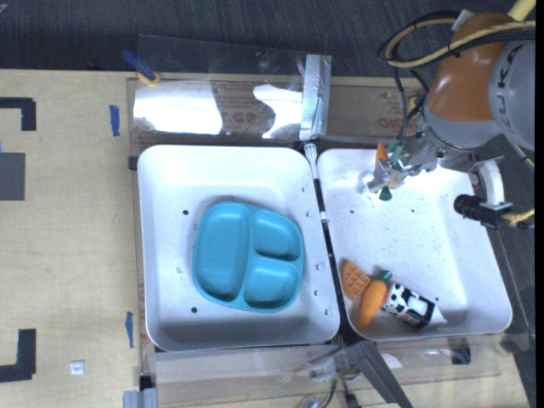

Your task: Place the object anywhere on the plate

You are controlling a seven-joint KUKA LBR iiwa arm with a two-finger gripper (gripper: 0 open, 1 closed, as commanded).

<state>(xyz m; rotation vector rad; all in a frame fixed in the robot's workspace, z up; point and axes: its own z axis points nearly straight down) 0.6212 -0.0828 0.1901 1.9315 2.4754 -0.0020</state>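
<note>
A blue plate (pixel 249 255) with three compartments lies in the left bin (pixel 161 185). My gripper (pixel 382 184) hangs over the back part of the right bin (pixel 476 262), close to its far wall. A small orange shape (pixel 382 152) shows just behind the gripper; I cannot tell what it is. At the right bin's front edge lie a tan waffle-like piece (pixel 351 277), an orange carrot (pixel 371 303) and a black-and-white toy (pixel 409 307), bunched together and well apart from the gripper.
A metal divider (pixel 314 100) stands behind the seam between the bins, next to a shiny panel (pixel 212 109). Cables (pixel 416 32) loop above the orange wrist band (pixel 467 75). A black fitting (pixel 476 209) juts over the right bin's right side.
</note>
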